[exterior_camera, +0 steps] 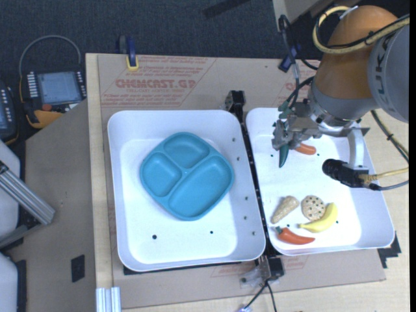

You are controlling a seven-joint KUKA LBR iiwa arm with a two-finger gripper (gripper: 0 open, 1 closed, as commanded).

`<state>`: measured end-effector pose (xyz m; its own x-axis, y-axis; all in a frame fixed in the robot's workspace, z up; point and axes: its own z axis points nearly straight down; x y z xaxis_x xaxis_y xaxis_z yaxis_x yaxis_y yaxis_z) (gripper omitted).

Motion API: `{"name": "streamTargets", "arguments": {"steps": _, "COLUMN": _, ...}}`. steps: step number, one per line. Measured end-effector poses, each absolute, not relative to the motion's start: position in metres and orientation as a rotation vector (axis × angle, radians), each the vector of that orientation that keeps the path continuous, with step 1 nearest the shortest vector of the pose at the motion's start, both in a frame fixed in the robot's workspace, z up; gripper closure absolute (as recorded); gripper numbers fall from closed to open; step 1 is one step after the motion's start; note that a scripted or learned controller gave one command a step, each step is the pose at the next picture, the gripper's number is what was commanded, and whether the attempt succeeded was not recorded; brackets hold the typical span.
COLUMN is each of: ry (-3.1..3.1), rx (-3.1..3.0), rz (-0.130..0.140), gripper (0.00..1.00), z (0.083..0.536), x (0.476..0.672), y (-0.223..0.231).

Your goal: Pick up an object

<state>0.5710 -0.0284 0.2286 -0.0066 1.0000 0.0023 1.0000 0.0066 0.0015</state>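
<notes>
My gripper (284,142) hangs over the upper left part of the right bin (385,221). It sits directly on the green end of a toy carrot (305,150), whose orange body sticks out to the right. The green tip pokes out just below the gripper. Whether the carrot rests on the bin floor or is lifted is unclear. Nearer the front of the same bin lie a beige cone-shaped piece (285,208), a round cookie (312,206), a yellow banana (323,220) and a red chili pepper (296,236).
The left bin (118,132) holds a blue divided plate (187,174). A black cylinder with a cable (342,171) juts from the arm over the right bin's middle. Black clamps (235,100) sit between the bins at the back.
</notes>
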Motion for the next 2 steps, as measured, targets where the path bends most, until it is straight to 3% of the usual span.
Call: {"name": "streamTargets", "arguments": {"steps": 2, "ry": -2.225, "rx": -2.212, "rz": 0.003, "gripper": 1.0, "z": 0.212, "x": 0.551, "y": 0.071}}
